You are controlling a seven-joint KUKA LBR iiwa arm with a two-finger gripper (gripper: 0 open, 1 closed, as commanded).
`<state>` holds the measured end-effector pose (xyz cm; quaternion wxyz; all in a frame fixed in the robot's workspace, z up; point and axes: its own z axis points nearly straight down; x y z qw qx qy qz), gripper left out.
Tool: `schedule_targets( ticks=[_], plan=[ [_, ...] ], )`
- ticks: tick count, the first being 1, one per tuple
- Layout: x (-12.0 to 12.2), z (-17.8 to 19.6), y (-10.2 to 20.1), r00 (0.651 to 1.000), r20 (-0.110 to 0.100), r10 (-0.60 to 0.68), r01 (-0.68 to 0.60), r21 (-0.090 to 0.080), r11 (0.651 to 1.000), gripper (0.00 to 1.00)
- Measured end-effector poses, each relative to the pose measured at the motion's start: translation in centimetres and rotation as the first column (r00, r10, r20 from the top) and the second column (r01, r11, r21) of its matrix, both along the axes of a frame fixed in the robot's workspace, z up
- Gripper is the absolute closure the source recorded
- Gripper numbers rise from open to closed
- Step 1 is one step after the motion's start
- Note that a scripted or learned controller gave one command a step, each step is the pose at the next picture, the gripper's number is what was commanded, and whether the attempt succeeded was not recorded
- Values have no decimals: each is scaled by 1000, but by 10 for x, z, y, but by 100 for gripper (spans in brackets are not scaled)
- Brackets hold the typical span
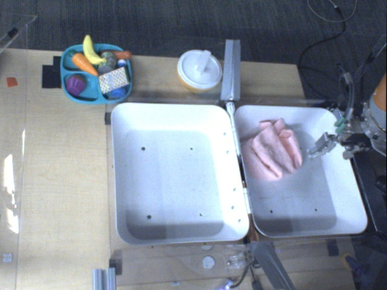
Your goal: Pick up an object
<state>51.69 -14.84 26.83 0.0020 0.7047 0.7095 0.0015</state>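
Over right shallow white bin: two-finger gripper beside crumpled pink cloth, not touching. Jaw state: cannot tell. Left white bin adjacent.

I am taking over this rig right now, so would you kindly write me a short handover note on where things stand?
Pincer: over the right shallow white bin, near its right side, just right of the cloth and holding nothing. Whether it is open or shut cannot be told.
Job's thing: the crumpled pink cloth lies in the upper left part of the right bin, against the bin floor.
Left shallow white bin: nothing to pick there.
Done: no pick yet; the cloth is not lifted.
Left: move the pincer left over the cloth, descend, close on it and lift.
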Motion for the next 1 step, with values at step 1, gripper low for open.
schedule_targets(
  ticks=[1],
  plan=[
    [59,-95,14,993,0,121,-121,0,993,0]
  ],
)
